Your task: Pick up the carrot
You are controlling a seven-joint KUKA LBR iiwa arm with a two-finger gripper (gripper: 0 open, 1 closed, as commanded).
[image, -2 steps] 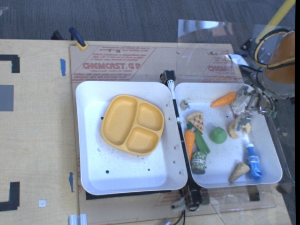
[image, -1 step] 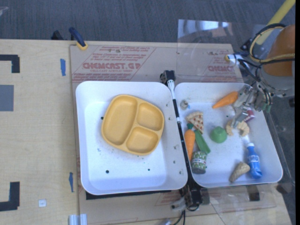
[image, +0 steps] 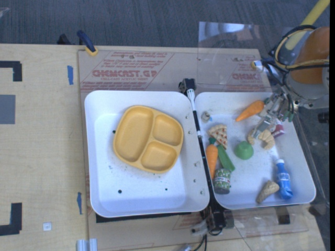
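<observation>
A dark grey carpeted floor (image: 157,9) is running across twelve o'clock. Below it, a pale wooden bench top (image: 36,140) is stretching out toward nine o'clock, carrying black square corner markings (image: 13,71) and short strips of blue tape (image: 70,75). A brown printed cardboard sheet (image: 131,69) is lying at the centre, and a clear plastic panel (image: 227,51) is catching soft, even light at one o'clock.

Light: bright, even overhead | Shadows: soft, faint | Glare: clear plastic sheet (image: 229,31) at top | Focus: slightly soft overall
</observation>
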